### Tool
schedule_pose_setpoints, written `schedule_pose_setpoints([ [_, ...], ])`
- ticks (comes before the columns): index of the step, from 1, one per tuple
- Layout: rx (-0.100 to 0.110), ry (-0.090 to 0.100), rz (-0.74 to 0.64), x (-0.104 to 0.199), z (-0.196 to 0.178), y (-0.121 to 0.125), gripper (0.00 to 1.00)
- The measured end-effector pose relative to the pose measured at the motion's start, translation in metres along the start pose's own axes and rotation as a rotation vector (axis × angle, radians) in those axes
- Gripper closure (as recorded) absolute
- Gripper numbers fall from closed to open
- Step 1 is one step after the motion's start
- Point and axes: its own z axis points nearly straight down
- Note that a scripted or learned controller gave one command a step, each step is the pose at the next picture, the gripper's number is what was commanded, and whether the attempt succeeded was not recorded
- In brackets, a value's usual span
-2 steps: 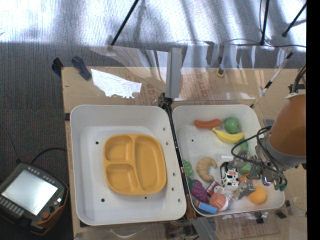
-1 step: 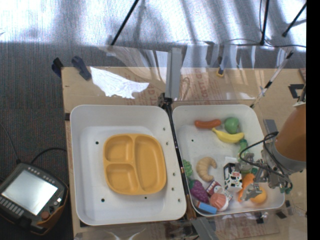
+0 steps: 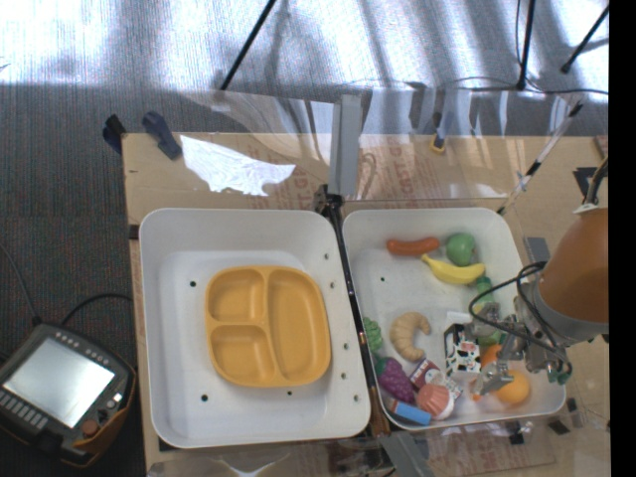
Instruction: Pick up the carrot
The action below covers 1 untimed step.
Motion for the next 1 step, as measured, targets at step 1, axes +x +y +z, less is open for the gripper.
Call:
schedule_pose_setpoints([
  [1,0.002,-0.018,-0.005,-0.0062,-0.0136,0.0012,1.0],
])
